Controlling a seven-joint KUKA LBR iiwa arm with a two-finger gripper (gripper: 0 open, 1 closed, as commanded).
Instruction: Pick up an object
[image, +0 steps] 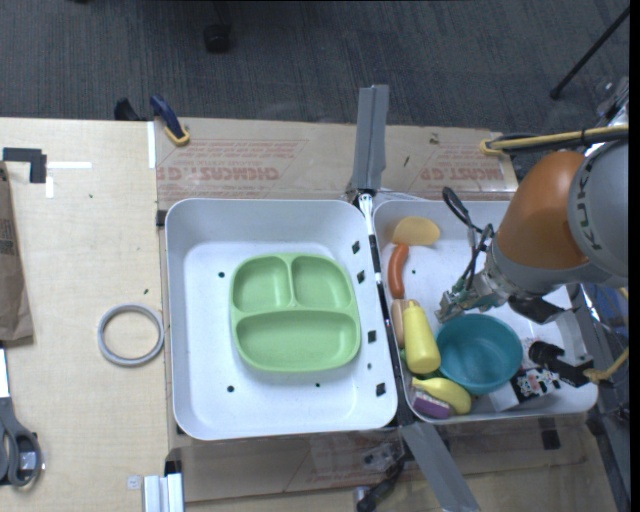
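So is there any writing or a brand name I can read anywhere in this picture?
"KU": white letters on the grey arm, cut off at the picture's edge.
Red print on the cardboard sheet behind the bins: it lies upside down and blurred, too faint to read for sure.
Black-and-white pattern on a small item beside the blue bowl: too small to read.

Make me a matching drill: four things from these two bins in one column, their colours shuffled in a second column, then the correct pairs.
Things:
1. divided plate
2. bowl
3. mustard bottle
4. hot dog

Colours:
A. blue
B. red-orange
C. light green
D. yellow

Pairs: 1-C, 2-A, 3-D, 4-B
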